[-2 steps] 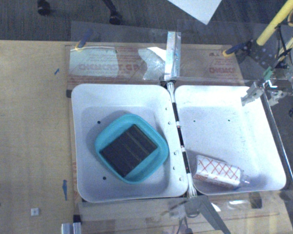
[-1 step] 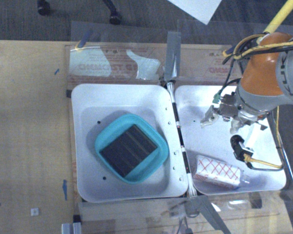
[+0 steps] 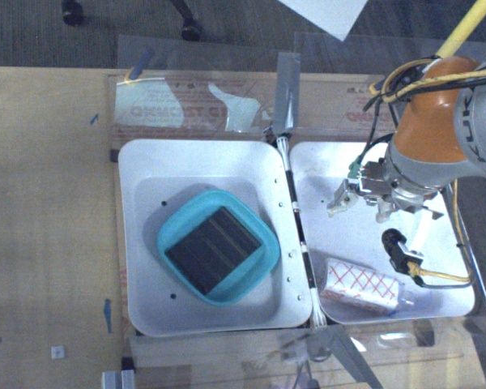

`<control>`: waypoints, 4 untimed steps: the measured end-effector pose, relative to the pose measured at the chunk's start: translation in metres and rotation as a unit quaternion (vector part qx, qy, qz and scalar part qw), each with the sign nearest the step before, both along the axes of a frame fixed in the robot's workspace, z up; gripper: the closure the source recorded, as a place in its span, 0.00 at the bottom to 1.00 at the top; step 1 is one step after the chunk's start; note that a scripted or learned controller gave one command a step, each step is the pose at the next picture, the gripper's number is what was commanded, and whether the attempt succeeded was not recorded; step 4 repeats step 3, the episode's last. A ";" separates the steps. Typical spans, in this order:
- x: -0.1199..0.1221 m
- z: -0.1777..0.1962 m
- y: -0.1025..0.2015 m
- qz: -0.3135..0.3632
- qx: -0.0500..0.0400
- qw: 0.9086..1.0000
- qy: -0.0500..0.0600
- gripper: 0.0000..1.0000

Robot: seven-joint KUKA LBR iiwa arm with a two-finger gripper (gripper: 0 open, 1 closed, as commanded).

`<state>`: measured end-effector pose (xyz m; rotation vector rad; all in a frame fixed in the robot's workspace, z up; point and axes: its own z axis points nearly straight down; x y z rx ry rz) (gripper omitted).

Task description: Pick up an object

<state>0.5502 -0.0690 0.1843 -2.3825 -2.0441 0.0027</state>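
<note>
My gripper (image 3: pixel 361 205) hangs over the upper middle of the right bin (image 3: pixel 308 168), below the orange wrist band. Its two fingers (image 3: pixel 338 199) stand apart, open, with nothing between them. A white packet with a red criss-cross print (image 3: pixel 361 284) lies flat at the near edge of the right bin, below the gripper and apart from it. In the left bin (image 3: pixel 146 177) sits a teal square dish (image 3: pixel 219 245) turned on a diagonal, with a dark ribbed block (image 3: pixel 211 248) inside it.
A black plug on a yellow cable (image 3: pixel 398 251) hangs from the arm over the right bin, just above the packet's right end. A metal divider (image 3: pixel 293 217) separates the two bins. Clear plastic sheeting lies behind the bins.
</note>
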 end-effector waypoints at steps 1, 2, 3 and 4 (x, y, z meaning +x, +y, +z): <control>0.016 -0.093 -0.023 -0.051 -0.001 0.999 -0.002 0.00; -0.011 -0.056 -0.104 -0.022 -0.001 1.000 -0.002 0.00; -0.069 -0.097 -0.074 0.044 0.000 0.999 -0.005 0.00; -0.069 -0.097 -0.074 0.044 0.000 0.999 -0.005 0.00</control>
